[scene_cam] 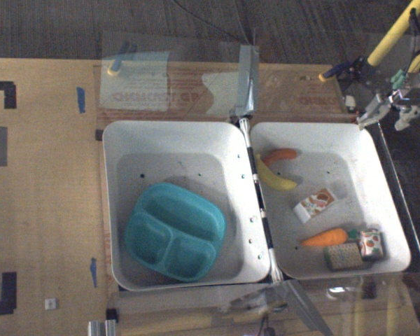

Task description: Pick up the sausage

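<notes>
While watching feed, I count two white bins on table (42,208): left bin (119,142), right bin (378,163). One sausage (281,155) in right bin's far left corner, touching one banana (274,177). Also there: one carrot (324,239), one small carton (315,205), one brown block (344,256), one small printed box (370,243). One teal divided plate (175,231) in left bin. Tool (388,107) beyond right bin's far right corner, grip state I cannot tell. Nothing covers sausage.
</notes>
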Motion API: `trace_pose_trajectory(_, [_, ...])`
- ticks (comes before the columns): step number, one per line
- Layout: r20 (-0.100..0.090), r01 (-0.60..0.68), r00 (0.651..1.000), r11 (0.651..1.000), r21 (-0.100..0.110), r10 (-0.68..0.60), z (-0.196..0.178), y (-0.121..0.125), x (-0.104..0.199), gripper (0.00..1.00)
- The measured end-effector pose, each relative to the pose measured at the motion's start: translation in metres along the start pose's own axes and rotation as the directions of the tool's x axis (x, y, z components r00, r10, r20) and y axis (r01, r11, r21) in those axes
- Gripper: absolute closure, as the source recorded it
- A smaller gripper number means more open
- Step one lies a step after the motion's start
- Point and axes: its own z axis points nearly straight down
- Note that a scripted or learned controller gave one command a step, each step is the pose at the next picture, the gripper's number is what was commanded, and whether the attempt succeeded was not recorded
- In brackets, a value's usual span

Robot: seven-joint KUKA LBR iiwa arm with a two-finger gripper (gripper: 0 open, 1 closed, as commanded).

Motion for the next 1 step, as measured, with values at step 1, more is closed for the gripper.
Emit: trace_pose_trajectory(1, [0.000,-0.038,0.999,0.999,0.002,0.038,0.0777,0.0206,0.0509,0.00])
